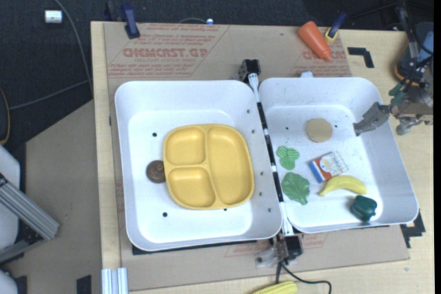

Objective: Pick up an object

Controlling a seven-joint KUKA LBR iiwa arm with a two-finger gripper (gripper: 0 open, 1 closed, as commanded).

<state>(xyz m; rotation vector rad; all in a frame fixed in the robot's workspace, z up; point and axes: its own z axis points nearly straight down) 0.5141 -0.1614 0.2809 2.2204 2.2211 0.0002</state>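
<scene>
The right bin point(386, 169) holds a tan round disc point(318, 129), two green leafy pieces point(287, 156) point(296, 186), a small red, white and blue packet point(329, 165), a yellow banana point(343, 184) and a dark green pepper point(364, 207). My gripper point(383, 123) hangs over that bin's right rim, right of the disc and above the banana. It stands open with nothing between its fingers; one grey finger point(368, 120) points left toward the disc.
The left bin point(131, 148) holds a yellow divided plate point(207, 166) and a brown round object point(156, 171) beside it. An orange object point(315, 41) and a blue clamp point(128, 21) lie on the bench behind the bins. Cables hang at the right edge.
</scene>
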